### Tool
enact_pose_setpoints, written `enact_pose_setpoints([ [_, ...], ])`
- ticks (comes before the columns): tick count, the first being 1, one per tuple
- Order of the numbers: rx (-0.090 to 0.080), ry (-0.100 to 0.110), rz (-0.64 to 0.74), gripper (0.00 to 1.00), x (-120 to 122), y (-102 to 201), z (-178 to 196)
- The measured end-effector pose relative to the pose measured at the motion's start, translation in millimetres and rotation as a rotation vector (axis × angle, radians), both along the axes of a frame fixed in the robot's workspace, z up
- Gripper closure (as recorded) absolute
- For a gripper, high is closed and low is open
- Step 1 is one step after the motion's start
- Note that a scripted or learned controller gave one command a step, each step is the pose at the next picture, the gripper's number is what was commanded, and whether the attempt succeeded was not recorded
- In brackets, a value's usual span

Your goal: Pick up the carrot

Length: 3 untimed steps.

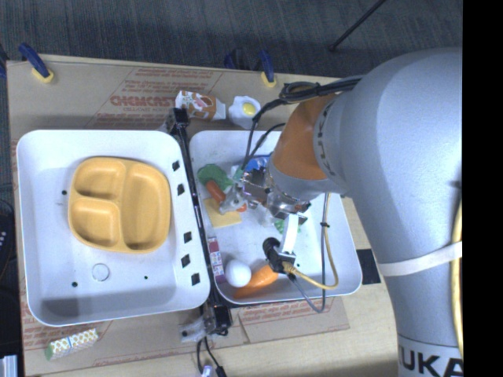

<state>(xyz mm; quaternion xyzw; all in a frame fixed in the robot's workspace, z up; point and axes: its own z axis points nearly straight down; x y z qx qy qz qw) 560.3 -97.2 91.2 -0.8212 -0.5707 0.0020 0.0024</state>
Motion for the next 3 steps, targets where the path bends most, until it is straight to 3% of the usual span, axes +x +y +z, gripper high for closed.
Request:
enact_pose_setpoints([
  [1,-0.001,-0.004,0.093,0.00,65.4,15.0,101.0],
  [2,-0.001,-0.012,0.087,0.00,29.6,4.8,4.9],
  [3,0.001,0.001,-0.001,0.00,-69.9,2.8,-0.3],
])
